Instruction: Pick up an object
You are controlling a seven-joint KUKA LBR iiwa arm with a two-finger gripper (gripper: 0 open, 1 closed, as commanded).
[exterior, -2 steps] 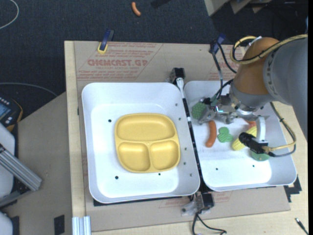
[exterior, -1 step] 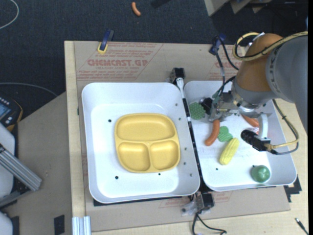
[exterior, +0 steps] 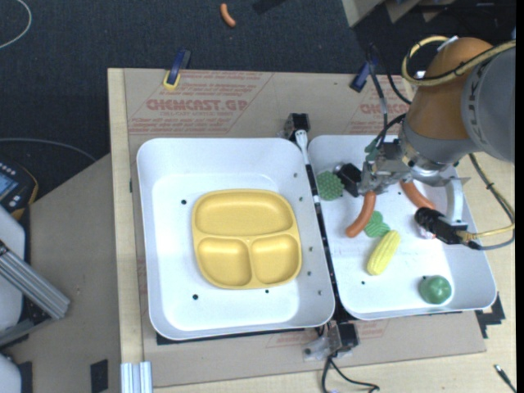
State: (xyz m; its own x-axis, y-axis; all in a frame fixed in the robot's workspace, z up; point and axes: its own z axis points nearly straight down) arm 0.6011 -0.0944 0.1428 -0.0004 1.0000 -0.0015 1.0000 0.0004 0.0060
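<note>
Orange carrot [exterior: 361, 214] rises slanting into the tool [exterior: 375, 180], whose grip on it I cannot tell.

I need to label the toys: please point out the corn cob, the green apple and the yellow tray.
corn cob [exterior: 383, 252], camera view, middle of cob.
green apple [exterior: 435, 289], camera view, its centre.
yellow tray [exterior: 214, 218], camera view, rim.

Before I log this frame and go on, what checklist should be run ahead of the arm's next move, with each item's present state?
1. Gripper over the right bin: ok.
2. Orange carrot directly below the gripper: ok.
3. Carrot actually between the fingers: cannot tell.
4. Carrot free of neighbours: not ok, a green piece touches it.
5. Corn cob and green ball lying apart, easy alternatives: ok.
</note>
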